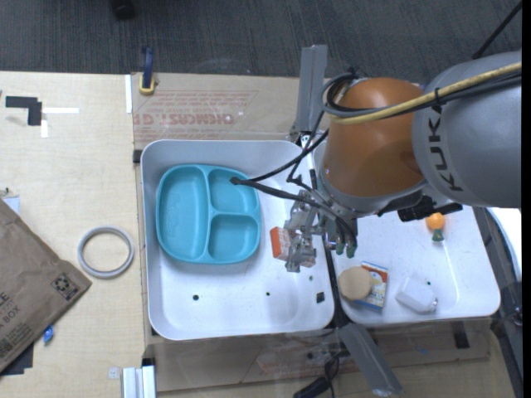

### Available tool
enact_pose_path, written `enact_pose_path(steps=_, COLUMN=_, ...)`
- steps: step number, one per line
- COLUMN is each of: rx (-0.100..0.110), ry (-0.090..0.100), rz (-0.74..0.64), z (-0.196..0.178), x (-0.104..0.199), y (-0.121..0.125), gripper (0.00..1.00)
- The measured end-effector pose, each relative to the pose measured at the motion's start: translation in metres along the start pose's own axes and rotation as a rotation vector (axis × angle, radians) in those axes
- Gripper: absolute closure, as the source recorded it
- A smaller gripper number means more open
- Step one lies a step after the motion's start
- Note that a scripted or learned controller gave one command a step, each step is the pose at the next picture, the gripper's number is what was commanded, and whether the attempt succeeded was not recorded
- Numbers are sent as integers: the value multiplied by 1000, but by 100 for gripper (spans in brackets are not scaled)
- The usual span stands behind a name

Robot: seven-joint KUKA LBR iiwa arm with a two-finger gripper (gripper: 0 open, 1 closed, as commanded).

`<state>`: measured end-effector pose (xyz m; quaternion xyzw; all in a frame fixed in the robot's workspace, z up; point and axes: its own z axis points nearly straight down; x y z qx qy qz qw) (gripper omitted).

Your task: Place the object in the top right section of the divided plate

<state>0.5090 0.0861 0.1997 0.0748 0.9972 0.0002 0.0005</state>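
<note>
Small orange object (277, 240), long axis upright in frame, just right of blue divided plate (207, 215) at frame centre, beside gripper (300, 251); jaw opening and any grasp impossible to tell.

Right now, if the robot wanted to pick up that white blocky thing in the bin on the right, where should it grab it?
Probably across its shorter sides, coming straight down from above. The white block lies flat and low on the right bin's floor, with nothing touching it, so fingers can drop on either side. The cookie packet sits apart to its left.
</note>
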Motion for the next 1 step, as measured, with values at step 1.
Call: enact_pose_path(steps=1, rx=0, ry=-1, rz=-63, z=-72, x=-35, y=-23, gripper=100)
